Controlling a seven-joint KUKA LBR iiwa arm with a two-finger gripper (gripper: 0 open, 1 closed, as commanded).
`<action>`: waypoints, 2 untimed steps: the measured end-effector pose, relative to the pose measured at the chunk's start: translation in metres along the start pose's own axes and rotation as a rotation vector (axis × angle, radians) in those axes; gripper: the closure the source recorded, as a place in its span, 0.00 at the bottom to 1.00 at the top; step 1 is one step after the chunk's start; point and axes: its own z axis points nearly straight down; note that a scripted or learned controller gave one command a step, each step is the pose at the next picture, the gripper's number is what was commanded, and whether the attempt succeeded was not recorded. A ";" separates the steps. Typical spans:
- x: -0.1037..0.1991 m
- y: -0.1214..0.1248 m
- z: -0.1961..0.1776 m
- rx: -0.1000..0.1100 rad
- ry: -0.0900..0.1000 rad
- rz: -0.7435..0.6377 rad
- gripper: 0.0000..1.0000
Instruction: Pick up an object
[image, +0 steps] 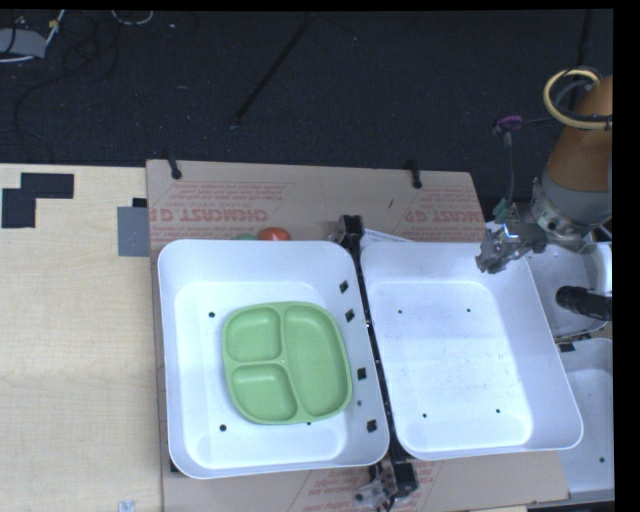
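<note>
A light green divided plate (287, 362) with three compartments lies flat in the middle of the left white bin (190, 300). My gripper (497, 252) hangs at the far right corner of the right white bin (540, 400), over its rim and well away from the plate. The arm with its orange band (580, 150) rises behind it at the right edge. Nothing shows between the fingers.
A small red and green thing (268, 235) sits just behind the left bin's far rim on the cardboard sheet (300, 205). A black divider with clips (365, 350) runs between the bins. Pale wooden bench (70, 350) lies to the left.
</note>
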 end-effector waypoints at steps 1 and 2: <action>0.001 0.000 0.014 0.007 0.002 -0.002 1.00; 0.048 -0.014 0.000 0.007 0.004 -0.001 1.00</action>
